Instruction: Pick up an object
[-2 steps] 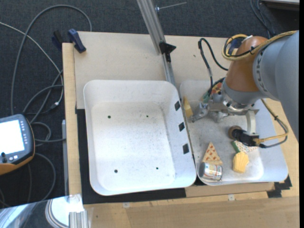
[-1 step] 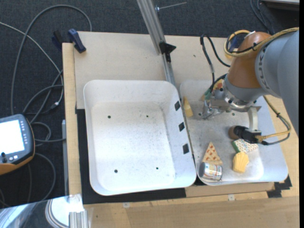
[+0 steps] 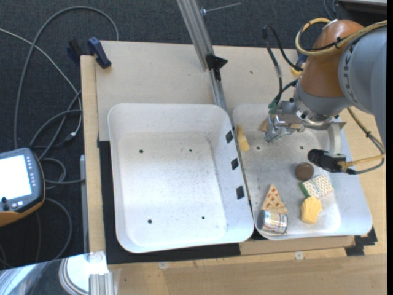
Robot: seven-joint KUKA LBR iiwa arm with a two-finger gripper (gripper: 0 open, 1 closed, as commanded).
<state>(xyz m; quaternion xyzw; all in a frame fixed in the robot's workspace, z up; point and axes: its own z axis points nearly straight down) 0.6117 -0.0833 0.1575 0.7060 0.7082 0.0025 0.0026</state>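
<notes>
**A:** Where is your claw?

**B:** My claw (image 3: 274,129) hangs over the right bin (image 3: 353,192), toward its twelve o'clock end. I cannot tell how it is set, and I see nothing in it.

**A:** What could you pick up?

**B:** A yellow piece (image 3: 243,141) lies at the bin's nine o'clock wall, just beside my claw. The rest sit toward five and six o'clock: a brown ball (image 3: 304,171), a green-and-white packet (image 3: 317,187) touching a corn cob (image 3: 311,210), a pizza slice (image 3: 273,198), and a tin can (image 3: 272,221) on its side at the six o'clock rim.

**A:** And the left bin (image 3: 123,118)?

**B:** It lies at nine o'clock from mine, their walls touching.
</notes>
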